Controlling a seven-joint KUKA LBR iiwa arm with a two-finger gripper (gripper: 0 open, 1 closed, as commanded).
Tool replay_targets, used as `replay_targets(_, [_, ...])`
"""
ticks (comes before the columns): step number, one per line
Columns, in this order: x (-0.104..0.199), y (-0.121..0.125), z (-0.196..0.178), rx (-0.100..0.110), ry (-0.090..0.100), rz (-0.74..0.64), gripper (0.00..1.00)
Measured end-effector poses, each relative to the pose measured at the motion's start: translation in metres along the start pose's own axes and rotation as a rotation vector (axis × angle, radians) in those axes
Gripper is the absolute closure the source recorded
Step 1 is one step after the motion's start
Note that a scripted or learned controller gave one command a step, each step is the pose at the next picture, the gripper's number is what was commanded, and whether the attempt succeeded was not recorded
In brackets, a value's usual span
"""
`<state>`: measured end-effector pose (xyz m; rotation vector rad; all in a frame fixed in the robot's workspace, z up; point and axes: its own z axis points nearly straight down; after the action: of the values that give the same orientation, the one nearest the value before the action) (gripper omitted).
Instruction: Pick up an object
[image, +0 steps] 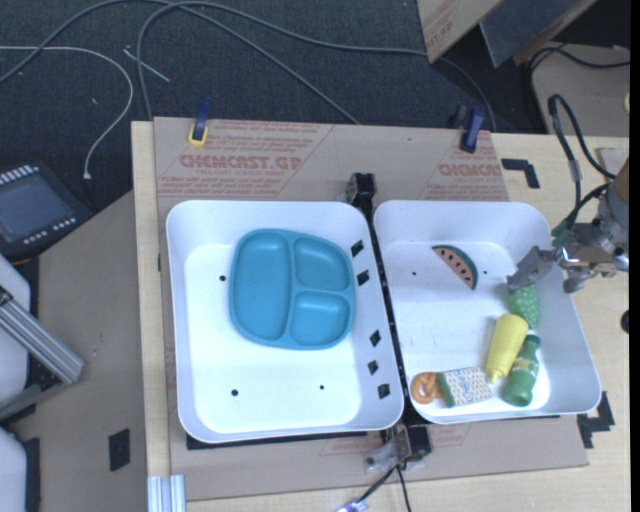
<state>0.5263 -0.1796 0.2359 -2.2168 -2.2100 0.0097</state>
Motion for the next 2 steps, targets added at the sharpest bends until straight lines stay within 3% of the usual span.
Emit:
replay_targets(1, [0.000, 0.002, -0.006, -0.012, -0.003, -0.003, 0.00])
replay_targets(2, [-0.001, 0.002, 0.057, -0.005, -0.001, -0.003, 0.00])
